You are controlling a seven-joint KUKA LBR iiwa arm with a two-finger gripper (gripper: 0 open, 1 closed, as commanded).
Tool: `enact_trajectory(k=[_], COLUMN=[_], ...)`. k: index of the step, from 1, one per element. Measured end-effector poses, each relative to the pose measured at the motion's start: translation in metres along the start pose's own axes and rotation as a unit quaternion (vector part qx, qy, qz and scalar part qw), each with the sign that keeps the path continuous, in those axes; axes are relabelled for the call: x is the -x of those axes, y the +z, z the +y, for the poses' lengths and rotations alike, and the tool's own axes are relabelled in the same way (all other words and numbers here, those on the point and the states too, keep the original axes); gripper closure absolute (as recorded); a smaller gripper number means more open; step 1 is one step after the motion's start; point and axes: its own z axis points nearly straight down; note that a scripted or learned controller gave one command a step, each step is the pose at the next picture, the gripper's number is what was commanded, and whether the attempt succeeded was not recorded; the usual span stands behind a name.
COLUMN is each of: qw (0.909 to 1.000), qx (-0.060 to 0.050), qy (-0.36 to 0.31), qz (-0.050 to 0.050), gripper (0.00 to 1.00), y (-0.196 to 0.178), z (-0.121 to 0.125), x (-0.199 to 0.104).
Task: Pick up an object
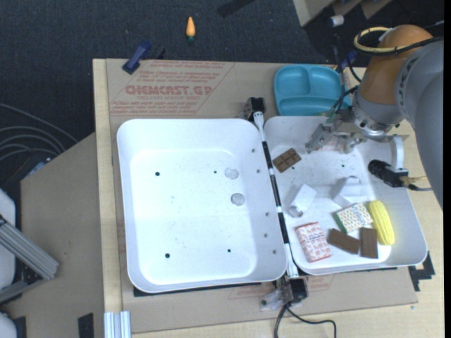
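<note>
Gripper (330, 138): positioned low over the right bin (320, 171), just inside its far wall, at the end of the grey arm (394, 69), which enters over the bin's outer side. The gripper is blurred, so whether it is open or closed cannot be told. Nothing is seen held in it.

Contents of the right bin, all lying on its floor:
- Brown waffle-patterned piece (286, 160), near the side adjoining the left bin (190, 210), toward the far end. It is the item closest to the gripper, but apart from it.
- White flat piece (303, 197), mid-bin, on the same side.
- Pale grey piece (350, 186), mid-bin; its form is unclear.
- Red-and-white packet (310, 241), by the near wall.
- Two brown bars (343, 241) (368, 242), by the near wall, just beside each other.
- Green-and-white checked packet (354, 217), touching or overlapping the bars' far ends.
- Yellow corn cob (381, 221), toward the near outer corner, just beside the checked packet.

Outside the right bin:
- The left bin lies against its inner side. On the left bin's floor, toward that shared side, are two small greyish round items (232, 174), too faint to identify.
- A teal tray (308, 89) rests on the desk (176, 90), just beyond the right bin's far wall.
</note>
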Motion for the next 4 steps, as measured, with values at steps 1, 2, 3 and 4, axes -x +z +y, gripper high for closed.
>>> enact_trajectory(k=[1,2,3,4], qw=[1.0,1.0,1.0,1.0], qx=[0.001,0.001,0.0,0.002], qy=[0.0,0.0,0.0,0.0], qz=[0.0,0.0,0.0,-0.001], gripper=[0.0,0.0,0.0,0.0], y=[-0.046,-0.008,0.0,-0.117], z=[-0.074,-0.079,0.0,-0.048], x=[-0.023,0.05,-0.004,-0.008])
